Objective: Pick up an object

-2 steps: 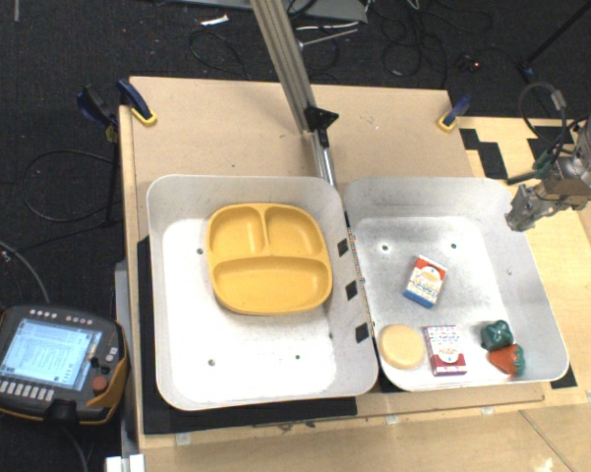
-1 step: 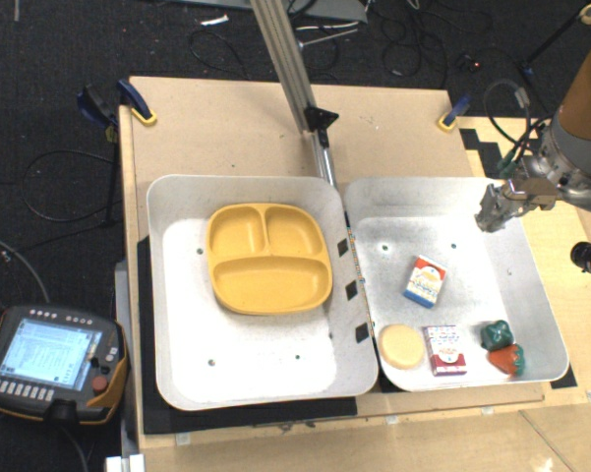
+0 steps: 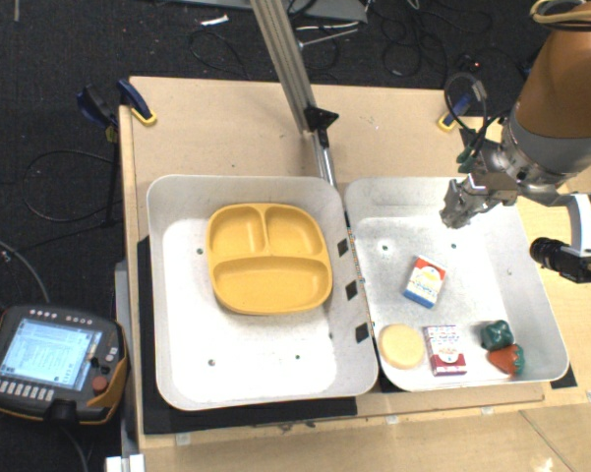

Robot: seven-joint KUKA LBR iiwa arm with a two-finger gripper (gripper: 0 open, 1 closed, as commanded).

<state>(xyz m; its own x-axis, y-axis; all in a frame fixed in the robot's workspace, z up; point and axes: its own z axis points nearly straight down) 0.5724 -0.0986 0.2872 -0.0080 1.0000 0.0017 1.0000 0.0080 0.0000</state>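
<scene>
A small blue, white and orange cardboard carton [image 3: 425, 282] lies tilted near the middle of the right shallow white plastic bin [image 3: 536, 293], below and slightly left of my grey metal two-finger gripper [image 3: 457, 209], well apart from it. I cannot tell how my gripper is set; nothing shows in it. Along the bin's near edge sit a pale round flat disc [image 3: 402, 346], a red and white box [image 3: 444, 350], and a dark green lump [image 3: 496, 335] touching a red one [image 3: 506, 359]. The left white bin [image 3: 177, 264] holds a yellow, glossy, three-compartment plastic plate [image 3: 269, 258].
</scene>
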